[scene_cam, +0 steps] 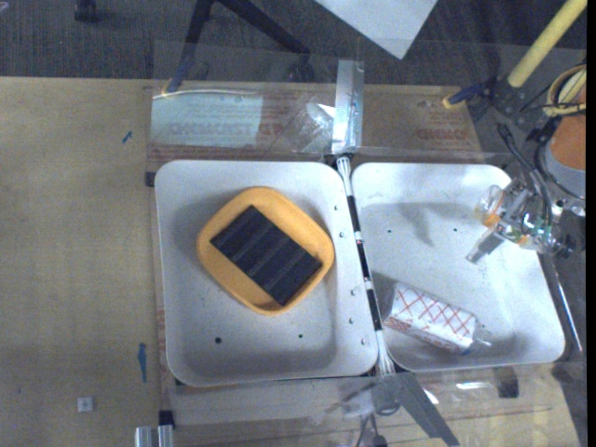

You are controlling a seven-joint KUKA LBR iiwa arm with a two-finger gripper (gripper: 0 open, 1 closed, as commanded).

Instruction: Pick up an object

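The white packet with red crosshatch (430, 318) lies ungrasped in your right bin (549, 343); the gripper (503, 223) carries nothing visible, grip state indeterminable. Pick outstanding.

Arm (570, 147) cut off (right edge)

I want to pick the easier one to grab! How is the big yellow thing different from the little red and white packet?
The yellow pad with its dark ribbed panel is much bigger than the packet. The pad is rounded and yellow; the packet is long, slim and white with a red criss-cross pattern. The pad sits mid left bin; the packet lies near the front edge of the right bin. Both lie flat and slanted, away from the gripper.
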